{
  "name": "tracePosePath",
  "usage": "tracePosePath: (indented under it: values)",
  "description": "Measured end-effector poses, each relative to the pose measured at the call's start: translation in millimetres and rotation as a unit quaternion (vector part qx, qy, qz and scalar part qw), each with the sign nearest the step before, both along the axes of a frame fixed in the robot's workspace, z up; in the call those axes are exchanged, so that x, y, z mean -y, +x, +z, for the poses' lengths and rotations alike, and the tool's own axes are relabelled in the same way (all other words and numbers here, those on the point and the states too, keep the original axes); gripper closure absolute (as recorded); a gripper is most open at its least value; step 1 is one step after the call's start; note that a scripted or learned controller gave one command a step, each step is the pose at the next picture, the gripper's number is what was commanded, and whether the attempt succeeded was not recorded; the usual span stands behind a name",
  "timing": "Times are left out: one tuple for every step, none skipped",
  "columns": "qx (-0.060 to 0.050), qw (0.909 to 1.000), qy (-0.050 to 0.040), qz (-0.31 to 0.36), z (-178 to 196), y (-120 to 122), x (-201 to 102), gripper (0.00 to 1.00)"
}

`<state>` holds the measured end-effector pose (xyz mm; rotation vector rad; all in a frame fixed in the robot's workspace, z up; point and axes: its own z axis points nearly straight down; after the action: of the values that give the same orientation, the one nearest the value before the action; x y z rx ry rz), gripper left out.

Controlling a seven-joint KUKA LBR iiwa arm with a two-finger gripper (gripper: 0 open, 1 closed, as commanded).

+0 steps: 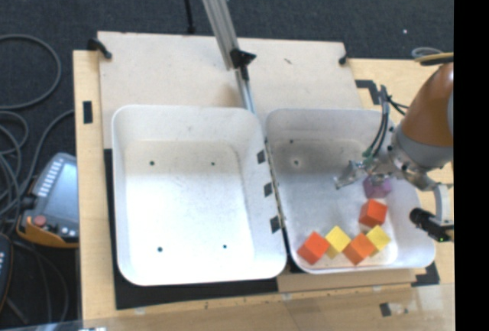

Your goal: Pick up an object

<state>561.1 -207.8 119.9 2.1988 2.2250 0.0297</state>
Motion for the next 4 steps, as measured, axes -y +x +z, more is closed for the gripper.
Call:
tracePosePath:
  values:
    - [0.001,1.0000,0.0001,0.000,-0.1,-9.6,0.5,0.00]
    - [0.008,1.0000,-0.0025,0.000,-0.3,-8.0,0.2,0.00]
    - [0.001,1.0000,-0.0003,0.000,-0.1,-12.1,1.0,0.00]
    - [0.008,1.0000,-0.0027,0.000,-0.3,-10.3,0.4,0.00]
